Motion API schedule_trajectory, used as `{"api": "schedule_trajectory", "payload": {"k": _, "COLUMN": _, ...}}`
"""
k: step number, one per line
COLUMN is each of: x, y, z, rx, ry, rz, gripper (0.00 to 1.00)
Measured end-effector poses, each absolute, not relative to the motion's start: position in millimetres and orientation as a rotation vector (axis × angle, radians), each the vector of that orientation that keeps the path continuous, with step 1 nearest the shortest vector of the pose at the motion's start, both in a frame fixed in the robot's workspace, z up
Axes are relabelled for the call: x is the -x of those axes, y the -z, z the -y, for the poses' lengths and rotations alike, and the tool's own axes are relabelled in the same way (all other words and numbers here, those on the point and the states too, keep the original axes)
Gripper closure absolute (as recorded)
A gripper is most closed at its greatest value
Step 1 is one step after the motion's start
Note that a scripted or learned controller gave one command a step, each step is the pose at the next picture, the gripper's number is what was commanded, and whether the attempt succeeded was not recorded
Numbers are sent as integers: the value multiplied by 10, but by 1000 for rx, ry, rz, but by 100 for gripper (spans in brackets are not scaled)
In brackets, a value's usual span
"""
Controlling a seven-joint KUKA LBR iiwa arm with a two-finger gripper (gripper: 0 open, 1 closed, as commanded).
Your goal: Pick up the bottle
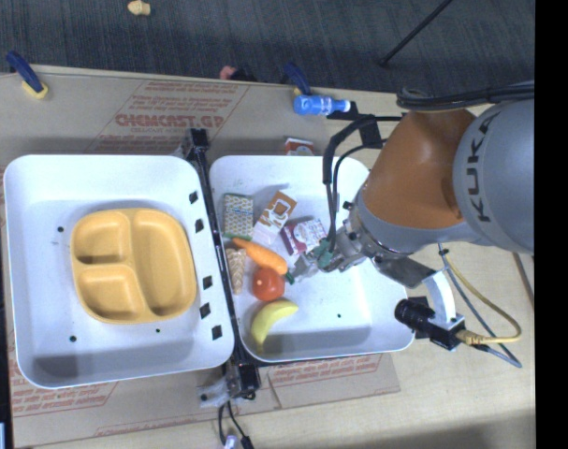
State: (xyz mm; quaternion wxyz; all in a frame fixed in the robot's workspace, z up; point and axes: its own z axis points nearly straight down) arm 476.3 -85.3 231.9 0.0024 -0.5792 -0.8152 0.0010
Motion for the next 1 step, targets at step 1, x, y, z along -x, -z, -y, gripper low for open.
{"api": "schedule_trajectory", "payload": {"k": 1, "x": -4764, "y": -2390, "z": 473, "rx": 1488, "ry": -3, "rz": 2761, "gripper": 100}}
